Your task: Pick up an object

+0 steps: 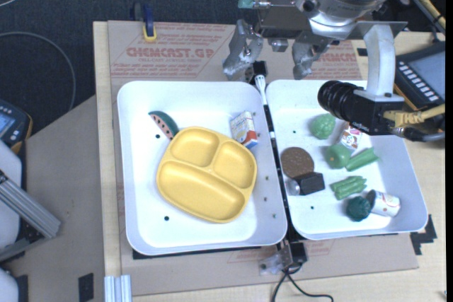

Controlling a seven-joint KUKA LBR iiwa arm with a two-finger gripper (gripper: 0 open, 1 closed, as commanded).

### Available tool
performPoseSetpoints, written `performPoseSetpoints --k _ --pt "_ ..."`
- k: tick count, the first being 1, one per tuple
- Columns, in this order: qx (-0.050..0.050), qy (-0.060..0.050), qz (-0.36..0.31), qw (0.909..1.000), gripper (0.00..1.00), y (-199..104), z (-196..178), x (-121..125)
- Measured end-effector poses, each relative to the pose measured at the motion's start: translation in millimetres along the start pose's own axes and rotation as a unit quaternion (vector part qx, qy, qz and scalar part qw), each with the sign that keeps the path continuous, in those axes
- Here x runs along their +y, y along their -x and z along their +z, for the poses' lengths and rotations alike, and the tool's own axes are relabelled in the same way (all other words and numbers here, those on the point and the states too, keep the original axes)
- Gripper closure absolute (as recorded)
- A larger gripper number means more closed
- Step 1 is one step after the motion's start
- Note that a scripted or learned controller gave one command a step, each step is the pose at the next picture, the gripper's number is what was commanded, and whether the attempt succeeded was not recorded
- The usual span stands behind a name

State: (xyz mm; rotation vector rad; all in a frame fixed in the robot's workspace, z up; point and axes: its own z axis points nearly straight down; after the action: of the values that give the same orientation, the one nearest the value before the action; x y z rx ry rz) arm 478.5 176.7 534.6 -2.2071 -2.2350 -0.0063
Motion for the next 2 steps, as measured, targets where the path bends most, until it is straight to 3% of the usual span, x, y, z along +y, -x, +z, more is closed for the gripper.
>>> performPoseSetpoints --k 1,2 --pt "-0.003 -0.005 0.004 1.0 0.0 -49.9 66.9 0.4" --pt "-0.001 -0.001 0.005 1.0 1.0 -48.3 52.9 1.2"
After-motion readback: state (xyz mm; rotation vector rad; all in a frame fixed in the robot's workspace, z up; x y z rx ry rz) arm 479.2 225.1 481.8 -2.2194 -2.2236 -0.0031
